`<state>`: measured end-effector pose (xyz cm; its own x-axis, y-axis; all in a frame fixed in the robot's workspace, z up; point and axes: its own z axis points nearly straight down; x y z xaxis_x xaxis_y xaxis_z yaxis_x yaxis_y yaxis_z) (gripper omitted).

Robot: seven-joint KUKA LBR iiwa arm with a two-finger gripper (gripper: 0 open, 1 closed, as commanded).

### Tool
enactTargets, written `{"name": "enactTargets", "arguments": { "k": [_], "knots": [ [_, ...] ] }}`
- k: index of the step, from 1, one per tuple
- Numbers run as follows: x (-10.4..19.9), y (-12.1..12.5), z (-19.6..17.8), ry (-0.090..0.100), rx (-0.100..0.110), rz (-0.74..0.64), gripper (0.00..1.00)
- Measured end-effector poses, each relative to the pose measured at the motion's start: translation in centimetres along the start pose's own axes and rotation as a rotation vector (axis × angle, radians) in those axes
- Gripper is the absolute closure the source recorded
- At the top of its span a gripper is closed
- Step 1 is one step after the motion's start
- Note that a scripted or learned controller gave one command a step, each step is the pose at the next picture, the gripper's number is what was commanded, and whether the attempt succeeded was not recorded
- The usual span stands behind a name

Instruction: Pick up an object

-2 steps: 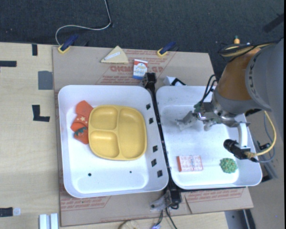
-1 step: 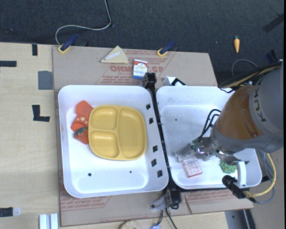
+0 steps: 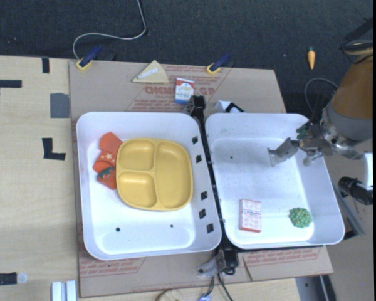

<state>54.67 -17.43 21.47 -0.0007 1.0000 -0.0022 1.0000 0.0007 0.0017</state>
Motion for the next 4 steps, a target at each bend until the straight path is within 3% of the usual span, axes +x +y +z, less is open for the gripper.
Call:
{"name": "enactTargets", "arguments": {
  "k": [1, 2, 3, 4],
  "knots": [
    [5.1, -5.8, 10.5, 0.004, 0.007, 0.000, 0.00],
    [6.4, -6.3, 12.8, 0.000, 0.000, 0.002, 0.00],
    [-1.3, -6.4, 8.7, 0.001, 0.002, 0.002, 0.00],
    [6.2, -6.1, 12.7, 0.003, -0.003, -0.001, 0.00]
  ]
}}
